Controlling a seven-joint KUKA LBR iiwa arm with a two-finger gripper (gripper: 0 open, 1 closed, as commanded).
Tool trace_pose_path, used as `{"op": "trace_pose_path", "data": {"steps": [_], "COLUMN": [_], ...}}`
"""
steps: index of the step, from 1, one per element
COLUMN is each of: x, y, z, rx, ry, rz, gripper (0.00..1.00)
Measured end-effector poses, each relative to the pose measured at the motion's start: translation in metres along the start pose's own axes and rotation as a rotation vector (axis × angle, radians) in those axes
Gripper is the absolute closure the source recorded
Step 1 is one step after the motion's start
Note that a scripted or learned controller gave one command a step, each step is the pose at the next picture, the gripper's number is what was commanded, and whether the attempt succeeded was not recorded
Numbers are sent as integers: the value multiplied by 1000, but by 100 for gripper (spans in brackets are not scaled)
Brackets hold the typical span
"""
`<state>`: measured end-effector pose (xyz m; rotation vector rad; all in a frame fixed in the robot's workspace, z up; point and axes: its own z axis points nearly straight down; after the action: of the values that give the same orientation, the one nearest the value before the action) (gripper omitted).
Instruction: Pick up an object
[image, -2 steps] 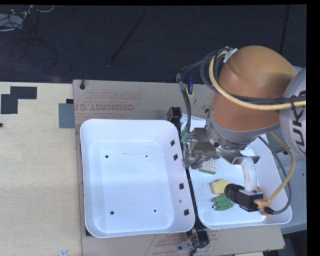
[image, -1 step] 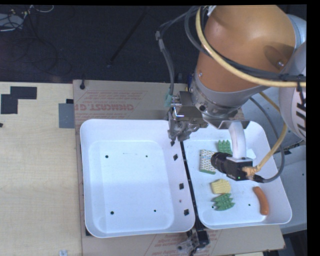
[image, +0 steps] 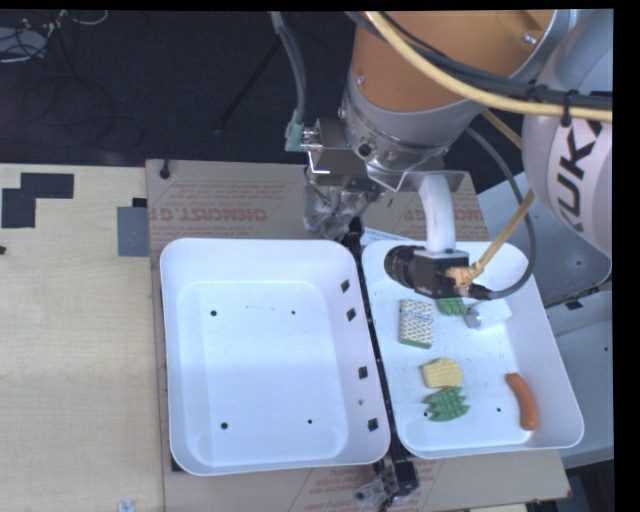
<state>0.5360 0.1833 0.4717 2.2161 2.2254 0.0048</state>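
Observation:
My gripper (image: 336, 214) hangs under the grey and orange wrist, over the back rim where the two bins meet. Nothing shows in its grasp. The right bin (image: 560, 400) holds several small things. A green-and-white patterned block (image: 416, 322) lies near the bin's middle. In front of it sit a yellow piece (image: 441, 373) and a green leafy piece (image: 446, 405). An orange sausage (image: 522, 400) lies near the right wall. A small green piece (image: 450, 306) and a pale grey block (image: 488, 315) lie further back.
The left bin (image: 260, 350) stands beside the right one, with a row of black clips along the shared rims. Both bins rest on a brown cardboard sheet (image: 230, 200). A pale wooden bench top (image: 70, 350) stretches to the left.

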Motion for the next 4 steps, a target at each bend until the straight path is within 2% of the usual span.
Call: {"op": "trace_pose_path", "data": {"steps": [1,2,3,4], "x": [2,6,62,-4], "y": [66,16,59,68], "z": [-5,105,21,-72], "rx": [5,20,-3,-4], "ry": [-4,-7,1,-2], "rz": [5,3,0,9], "gripper": [100,100,100,100]}}
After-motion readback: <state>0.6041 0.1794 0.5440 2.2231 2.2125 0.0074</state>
